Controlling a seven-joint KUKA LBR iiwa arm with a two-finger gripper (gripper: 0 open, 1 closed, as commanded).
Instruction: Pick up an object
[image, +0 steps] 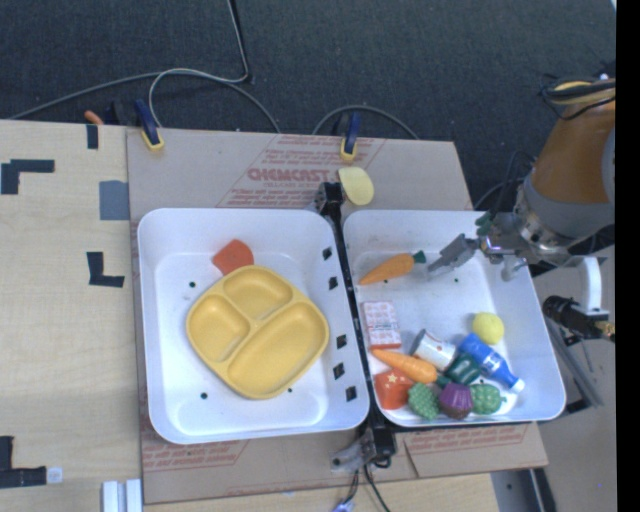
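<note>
Nearest, right bin (520, 300) corner holds a pile: glossy purple/green plastic veg (455, 399), blue bottle (490, 363), smooth carrot (403, 364), round lemon (487, 326). Left bin has a yellow divided tray (258, 330). Farther back, tapered orange carrot w/ green top (388, 267) lies alone, hand (455, 252) near it, fingers spread, holding nothing.

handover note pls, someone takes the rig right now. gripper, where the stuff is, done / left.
Gripper: over the right bin, upper part, just right of the carrot. Nothing seen between its fingers; open or shut is not clear from this view.
Right bin: that carrot lies near the top left; a small printed card below it; yellow lemon at the right; a pile of toy food and a blue bottle along the bottom.
Left bin: yellow divided plate and an orange piece above it.
Done: no pick yet.
Left: grasp and lift one object; the carrot looks nearest.
</note>
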